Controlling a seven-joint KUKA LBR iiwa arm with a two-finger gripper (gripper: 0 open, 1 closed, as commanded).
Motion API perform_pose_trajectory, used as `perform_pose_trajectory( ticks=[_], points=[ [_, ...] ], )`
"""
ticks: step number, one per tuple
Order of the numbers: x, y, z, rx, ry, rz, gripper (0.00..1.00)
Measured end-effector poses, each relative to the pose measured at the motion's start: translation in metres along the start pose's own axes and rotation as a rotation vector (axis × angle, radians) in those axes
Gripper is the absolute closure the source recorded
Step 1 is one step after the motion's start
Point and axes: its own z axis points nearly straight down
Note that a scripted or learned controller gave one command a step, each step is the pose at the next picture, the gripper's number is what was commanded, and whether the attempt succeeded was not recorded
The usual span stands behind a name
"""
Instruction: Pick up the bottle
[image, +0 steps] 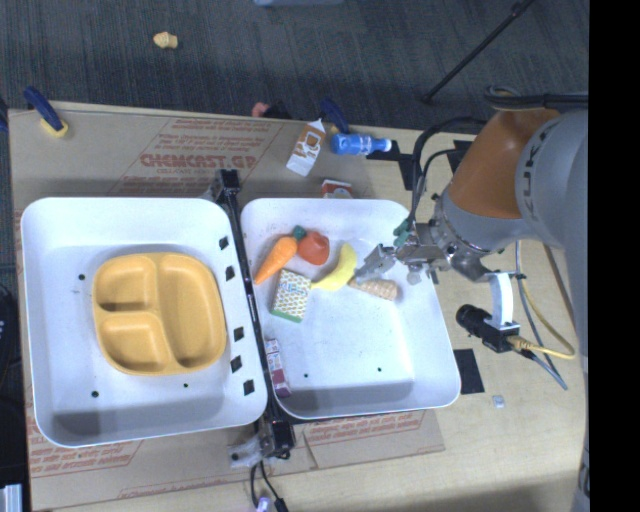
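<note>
The bottle (353, 145) is small and blue with a pale cap, and it lies on its side on the cardboard behind the right bin (425, 350), outside both bins. My gripper (378, 263) hangs low inside the right bin near its right wall, well in front of the bottle. It sits just above a beige textured food piece (377, 290) and to the right of a banana (337, 270). Nothing of the bottle is near the gripper.
In the right bin lie a carrot (276, 258), a red item (314, 247) and a green-and-white carton (291, 296). The left bin (50, 400) holds a yellow divided plate (159, 311). Two small cartons (306, 148) (337, 187) lie near the bottle.
</note>
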Motion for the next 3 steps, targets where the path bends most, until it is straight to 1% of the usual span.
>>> perform_pose_trajectory(
  ticks=[1, 2, 3],
  points=[
    [0.000, 0.000, -0.010, 0.002, 0.001, -0.005, 1.00],
    [0.015, -0.068, -0.010, 0.000, 0.000, -0.415, 1.00],
    [-0.026, -0.079, -0.056, -0.003, -0.004, -0.710, 1.00]
  ],
)
